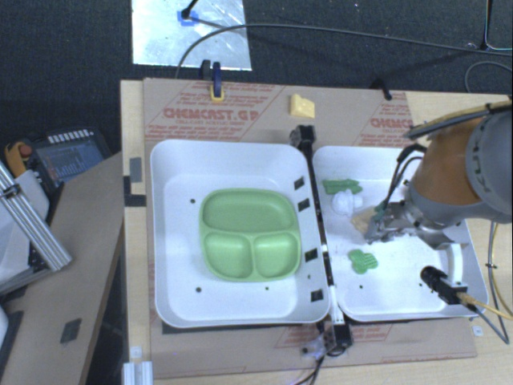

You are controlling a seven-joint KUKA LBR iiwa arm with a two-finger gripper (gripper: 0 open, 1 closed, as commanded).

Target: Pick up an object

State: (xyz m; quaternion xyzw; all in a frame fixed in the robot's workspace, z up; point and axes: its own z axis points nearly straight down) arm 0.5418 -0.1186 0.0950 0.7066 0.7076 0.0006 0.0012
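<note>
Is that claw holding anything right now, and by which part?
It cannot be told. The gripper sits low in the right bin, close to a white object and a small green object, but its tip is too blurred to show any hold.

Bulky grey arm (pixel 490 155) with broad orange band (pixel 445 175), dark cables (pixel 395 179), small metallic end effector (pixel 378 228).

Right shallow white bin (pixel 401 287), four loose items:
- Green elongated plastic piece (pixel 341 187), lying flat near the far wall, left side.
- White rounded lump (pixel 344 204), just below the green piece, touching or nearly so.
- Small tan piece (pixel 363 215), just right of the white lump; partly covered, shape not readable.
- Small bright green leafy-edged piece (pixel 362 261), apart from the others, mid-floor.

Left shallow white bin (pixel 176 183): pale green three-compartment plastic tray (pixel 248 235), flat, centred.
</note>
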